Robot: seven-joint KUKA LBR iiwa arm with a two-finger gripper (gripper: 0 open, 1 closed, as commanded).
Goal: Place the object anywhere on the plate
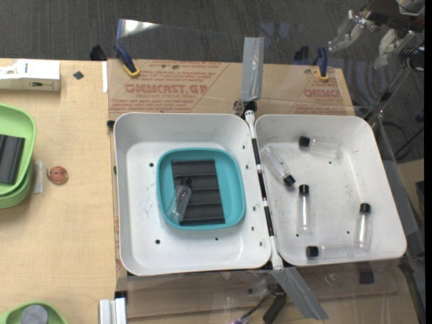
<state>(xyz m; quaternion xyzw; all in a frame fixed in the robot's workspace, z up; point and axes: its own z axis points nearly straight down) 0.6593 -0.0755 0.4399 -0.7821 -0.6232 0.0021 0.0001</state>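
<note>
Now clear vial (179,202) on teal plate (164,181)

We see two white bins (135,248) w/ a teal plate (165,181) in the left one, its centre filled by a dark grey, ribbed insert (202,181). A clear vial (179,202) lies on the insert. In the right bin (378,181), clear vials w/ black caps (304,141). Behind, brown cardboard (175,86) printed in faded red lettering, held by clamps w/ blue handles & orange tips (126,61). The bench (61,248) is pale, wood-toned; at left a lime-green tray (17,123) & a small reddish-orange disc (58,175). Upper left, a white box (30,76). The floor (202,5) beyond is dark grey.
</note>
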